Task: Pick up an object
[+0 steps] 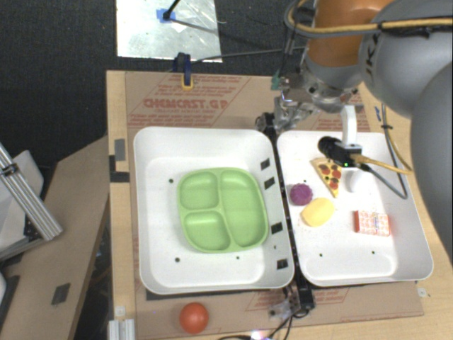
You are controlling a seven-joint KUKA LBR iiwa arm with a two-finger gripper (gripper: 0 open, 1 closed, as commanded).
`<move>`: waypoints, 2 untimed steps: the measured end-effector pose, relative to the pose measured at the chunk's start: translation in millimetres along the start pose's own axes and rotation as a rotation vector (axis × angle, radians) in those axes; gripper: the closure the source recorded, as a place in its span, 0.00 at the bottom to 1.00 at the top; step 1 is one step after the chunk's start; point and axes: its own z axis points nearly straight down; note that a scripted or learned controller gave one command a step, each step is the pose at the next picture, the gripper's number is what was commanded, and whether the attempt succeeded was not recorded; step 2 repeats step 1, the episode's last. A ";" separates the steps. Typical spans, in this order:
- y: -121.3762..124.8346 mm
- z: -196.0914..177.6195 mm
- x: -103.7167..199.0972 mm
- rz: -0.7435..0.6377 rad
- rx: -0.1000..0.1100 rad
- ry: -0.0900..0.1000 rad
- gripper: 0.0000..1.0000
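Yellow fruit (318,212), right bin (354,261): likely light, rigid, smooth-skinned. Grasp across narrow middle, clear of purple ball (301,193). Gripper (282,121) at far rim; grip state indeterminate.

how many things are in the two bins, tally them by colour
green: 1, plate
purple: 1, ball
yellow: 1, lemon
orange: 1, pizza slice
red and white: 1, packet
total: 5
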 end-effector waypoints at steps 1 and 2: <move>8.1 4.2 45.6 0.002 0.000 -0.001 1.00; 8.1 4.2 45.6 0.002 0.000 -0.001 1.00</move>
